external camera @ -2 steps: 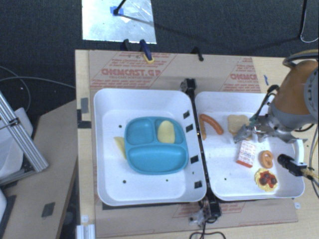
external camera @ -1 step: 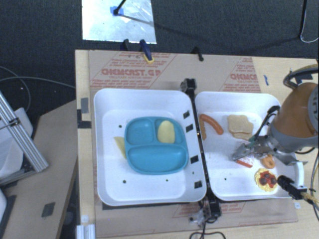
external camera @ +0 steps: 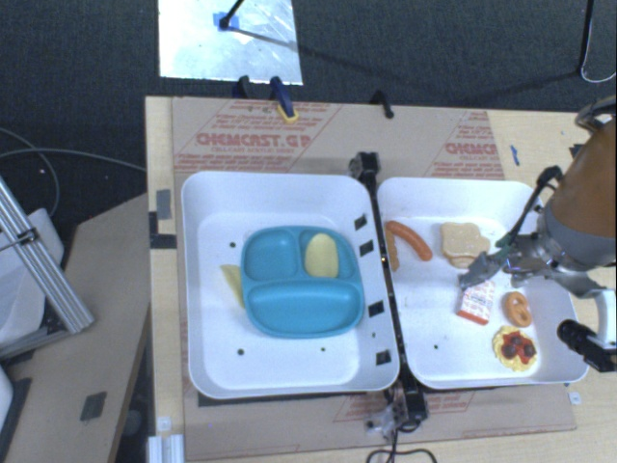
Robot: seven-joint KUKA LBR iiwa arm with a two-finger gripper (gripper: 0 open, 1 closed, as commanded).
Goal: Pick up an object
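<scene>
My gripper (external camera: 485,264) hangs low over the right bin (external camera: 424,365), reaching in from the right on the grey arm. It is open, and nothing shows between its fingers. It sits just right of a slice of toast (external camera: 463,243) and directly above a red and white packet (external camera: 476,305). A sausage (external camera: 410,240) lies at the bin's left. A small pretzel (external camera: 518,308) and a mini pizza (external camera: 517,348) lie to the lower right of the gripper.
The left bin (external camera: 207,355) holds a blue divided plate (external camera: 299,307) with a yellow oval piece (external camera: 321,255) in its upper right section, and a pale yellow wedge (external camera: 232,283) beside the plate. A black divider (external camera: 381,258) separates the bins.
</scene>
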